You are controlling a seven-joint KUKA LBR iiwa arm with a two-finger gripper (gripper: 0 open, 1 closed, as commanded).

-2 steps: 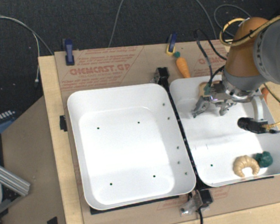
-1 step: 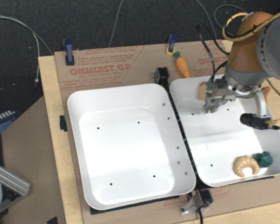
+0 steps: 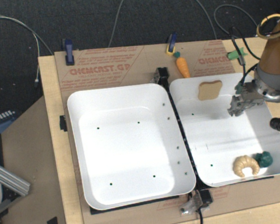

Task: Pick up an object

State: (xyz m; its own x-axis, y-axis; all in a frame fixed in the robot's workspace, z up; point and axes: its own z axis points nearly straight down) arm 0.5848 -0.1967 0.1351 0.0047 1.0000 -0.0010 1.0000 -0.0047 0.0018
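While positioned over the right bin (image 3: 224,139) at the frame's right edge, the gripper (image 3: 236,106) holds nothing visible. Slice of bread (image 3: 210,90) lies up-left of it; croissant (image 3: 246,166) and green object (image 3: 264,159) touch at lower right.

arm (image 3: 275,62): enters from right, orange-banded wrist | gripper (image 3: 237,106): lowered, pointing left
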